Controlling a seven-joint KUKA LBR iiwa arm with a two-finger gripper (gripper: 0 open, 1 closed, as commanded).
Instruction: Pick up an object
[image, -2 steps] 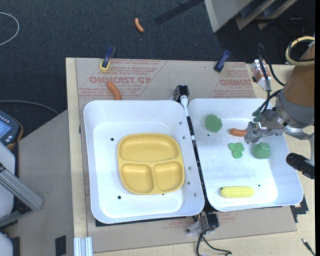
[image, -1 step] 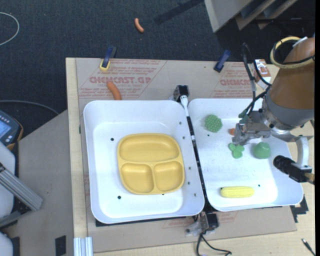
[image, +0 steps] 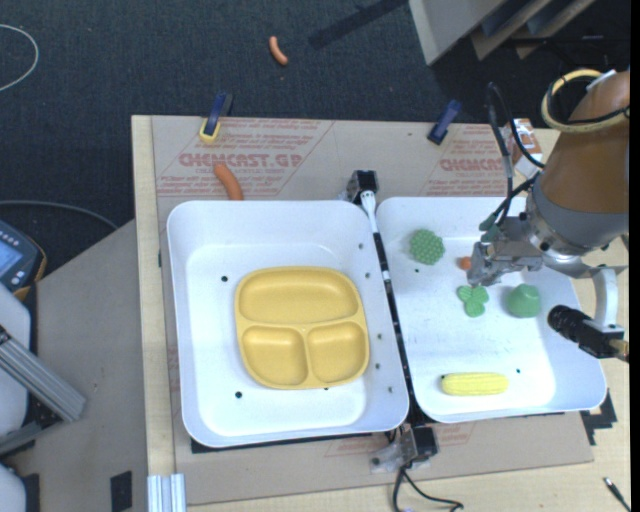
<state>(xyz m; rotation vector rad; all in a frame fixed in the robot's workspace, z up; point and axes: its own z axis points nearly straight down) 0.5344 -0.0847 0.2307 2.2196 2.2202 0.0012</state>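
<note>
The right bin (image: 560, 395) holds a round bumpy green piece (image: 427, 246), a small green piece (image: 473, 300), a green lump (image: 522, 300) and a yellow corn cob (image: 474, 384) near the front. A small orange bit (image: 465, 263) peeks out by the gripper's left side. My gripper (image: 487, 273) hangs low over the middle of this bin, just behind the small green piece and left of the green lump. The wrist body hides the gripper's tip.
The left bin (image: 200, 300) bears a yellow divided plate (image: 300, 326). An orange carrot-like piece (image: 229, 181) lies on the board behind the left bin. Clamps (image: 213, 117) hold the board's far edge. A black part (image: 585, 332) of the arm overhangs the right bin's right side.
</note>
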